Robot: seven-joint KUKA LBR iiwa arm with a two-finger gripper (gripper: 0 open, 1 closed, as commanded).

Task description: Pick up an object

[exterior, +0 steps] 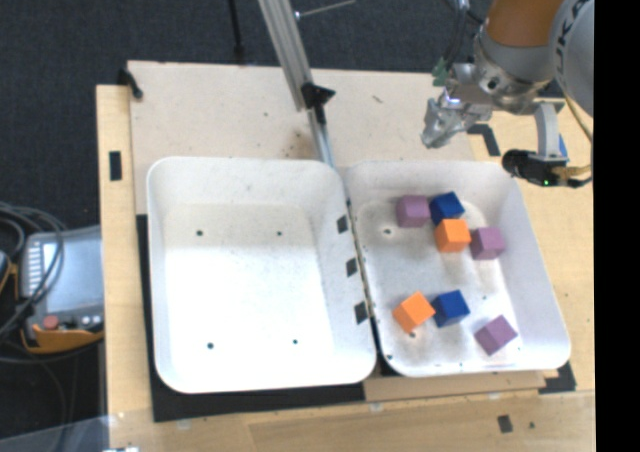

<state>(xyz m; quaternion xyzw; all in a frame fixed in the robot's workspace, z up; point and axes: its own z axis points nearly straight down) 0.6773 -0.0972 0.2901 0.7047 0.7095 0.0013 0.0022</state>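
The right bin (530, 240) holds several small cubes. A purple cube (412, 210), a blue cube (446, 206), an orange cube (453, 234) and another purple cube (487, 242) cluster near its far side. Nearer the front lie an orange cube (413, 311), a blue cube (451, 307) and a purple cube (495, 334). My gripper (438, 130) hangs above the bench just beyond the right bin's far rim, up and a little right of the far purple cube. Nothing shows between its fingers.
The left bin (170, 240) lies beside the right one, sharing a middle rim. A slanted metal pole (285, 35) rises from the bench behind the bins. Cables and a grey box (50, 275) sit off the bench at the left.
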